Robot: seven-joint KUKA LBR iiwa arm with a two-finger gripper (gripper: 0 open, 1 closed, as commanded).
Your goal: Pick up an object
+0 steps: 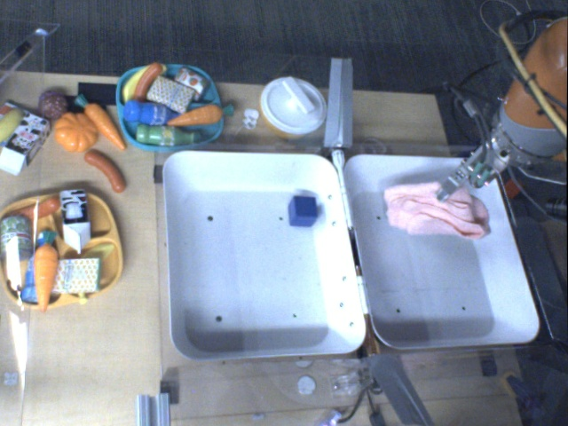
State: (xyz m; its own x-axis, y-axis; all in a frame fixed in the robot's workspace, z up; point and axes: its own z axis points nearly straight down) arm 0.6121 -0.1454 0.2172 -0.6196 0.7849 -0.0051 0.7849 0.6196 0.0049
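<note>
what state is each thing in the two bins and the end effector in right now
pink cloth: crumpled in a heap, upper part of the right bin
blue cube: resting flat in the left bin, untouched
end effector: at the cloth's upper right edge, nothing visibly gripped
arm: reaching in over the right bin

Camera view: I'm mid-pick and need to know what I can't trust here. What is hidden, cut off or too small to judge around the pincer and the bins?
- Pincer: too small and blurred over the pink cloth to tell whether it touches or grips it.
- Arm: cut off by the right edge of the camera view.
- Pink cloth: bunched folds hide anything beneath.
- Blue cube in the left bin: far sides hidden from the slanted camera.
</note>
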